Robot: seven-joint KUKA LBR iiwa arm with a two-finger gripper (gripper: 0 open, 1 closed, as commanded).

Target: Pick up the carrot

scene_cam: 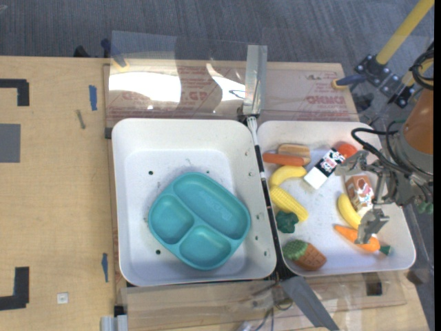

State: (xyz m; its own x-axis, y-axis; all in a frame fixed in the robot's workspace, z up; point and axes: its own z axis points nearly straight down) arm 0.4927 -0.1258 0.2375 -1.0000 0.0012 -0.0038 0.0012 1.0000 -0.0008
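The carrot (355, 236), orange with a green stub at its right end, lies on the floor of the right bin (403, 261) near the front right corner. My gripper (371, 227) reaches in from the right and hangs right over the carrot's middle, its tip at or just above the carrot. The grey wrist with the orange band (422, 126) stands above and to the right. The gripper covers part of the carrot.
Beside the carrot lie a yellow banana-like piece (346, 211) and a brown wrapped item (359, 190). Further left are corn (286, 201), broccoli (285, 220), a banana (284, 175), a hot dog (294, 149) and a white box (325, 166). The left bin holds a teal divided plate (200, 219).
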